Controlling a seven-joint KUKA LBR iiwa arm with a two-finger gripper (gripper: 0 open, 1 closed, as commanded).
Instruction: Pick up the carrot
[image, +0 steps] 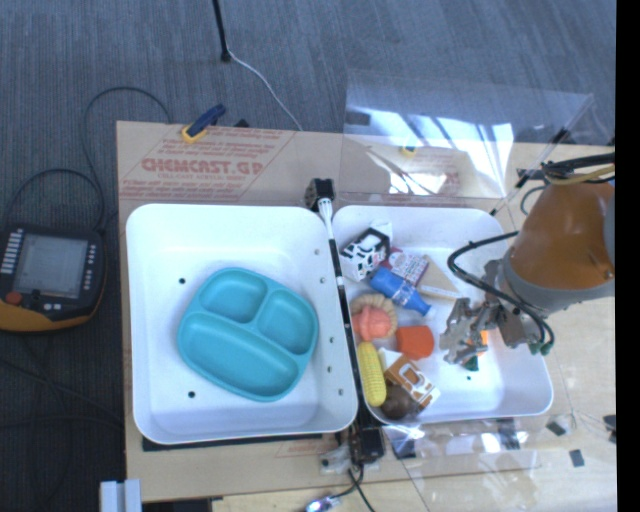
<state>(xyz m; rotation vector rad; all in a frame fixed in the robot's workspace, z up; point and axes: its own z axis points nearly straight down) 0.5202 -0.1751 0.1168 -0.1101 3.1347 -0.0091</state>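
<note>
Your carrot (479, 341) shows as a small orange sliver at right of centre, mostly hidden by the gripper (466, 345). You can't tell whether the gripper grips it.

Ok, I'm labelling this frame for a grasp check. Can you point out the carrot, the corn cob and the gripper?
carrot (480, 340): camera view, orange body by the gripper.
corn cob (371, 372): camera view, middle of the yellow cob.
gripper (462, 345): camera view, between its fingertips.
</note>
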